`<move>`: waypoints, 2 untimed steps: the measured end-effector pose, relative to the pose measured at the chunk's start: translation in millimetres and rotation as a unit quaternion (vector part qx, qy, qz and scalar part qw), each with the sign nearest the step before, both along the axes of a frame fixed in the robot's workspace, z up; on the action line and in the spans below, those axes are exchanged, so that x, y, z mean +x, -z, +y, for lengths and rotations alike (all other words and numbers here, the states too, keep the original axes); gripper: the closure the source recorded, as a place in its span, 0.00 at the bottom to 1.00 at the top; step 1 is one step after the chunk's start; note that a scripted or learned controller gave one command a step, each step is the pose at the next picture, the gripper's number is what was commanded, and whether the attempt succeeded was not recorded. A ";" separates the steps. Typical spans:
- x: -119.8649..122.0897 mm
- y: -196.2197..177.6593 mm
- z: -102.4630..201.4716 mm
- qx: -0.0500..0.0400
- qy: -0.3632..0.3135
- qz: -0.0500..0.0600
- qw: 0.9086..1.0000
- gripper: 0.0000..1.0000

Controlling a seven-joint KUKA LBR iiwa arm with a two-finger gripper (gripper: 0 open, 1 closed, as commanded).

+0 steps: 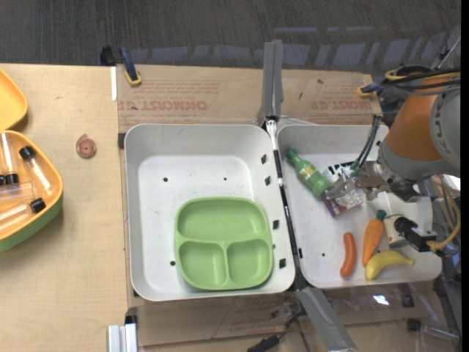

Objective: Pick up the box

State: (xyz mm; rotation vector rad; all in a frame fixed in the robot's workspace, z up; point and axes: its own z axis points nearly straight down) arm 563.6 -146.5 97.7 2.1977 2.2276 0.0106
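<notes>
The box (341, 199) is small, purple and silvery, and lies tilted in the middle of the right bin (315, 266). My gripper (357, 181) comes in from the right and hovers right at the box's upper right edge; the view does not settle whether it touches the box. The grey arm with its orange band (412, 127) rises over the bin's right side and hides part of it.
A green bottle (308, 173) lies just left of the box. A carrot (372, 238), a red-orange sausage (348, 254) and a banana (387, 264) lie in the near right corner. The left bin (146, 196) holds a green divided plate (224, 243).
</notes>
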 end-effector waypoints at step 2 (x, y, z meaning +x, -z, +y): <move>12.5 -0.1 -6.3 0.000 -0.061 0.001 0.998 0.00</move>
